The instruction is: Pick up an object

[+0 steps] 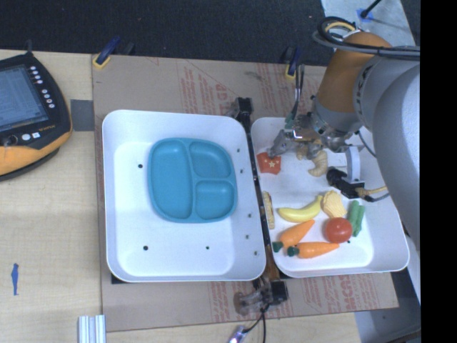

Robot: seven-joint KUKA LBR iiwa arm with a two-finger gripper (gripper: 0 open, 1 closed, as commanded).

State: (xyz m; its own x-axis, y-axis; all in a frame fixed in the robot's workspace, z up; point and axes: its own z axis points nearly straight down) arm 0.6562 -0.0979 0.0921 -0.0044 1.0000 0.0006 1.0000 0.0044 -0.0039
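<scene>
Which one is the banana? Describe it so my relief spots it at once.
Look in the right bin, near its middle. The banana is the curved plain yellow piece lying above the two orange carrots, left of the corn.

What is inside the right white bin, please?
The right bin holds a banana, two carrots, a tomato, a red piece and more toy food. The gripper covers part of its far end.

Robot lab, teach pendant point(28, 116), clamped bins point(178, 199)
</scene>
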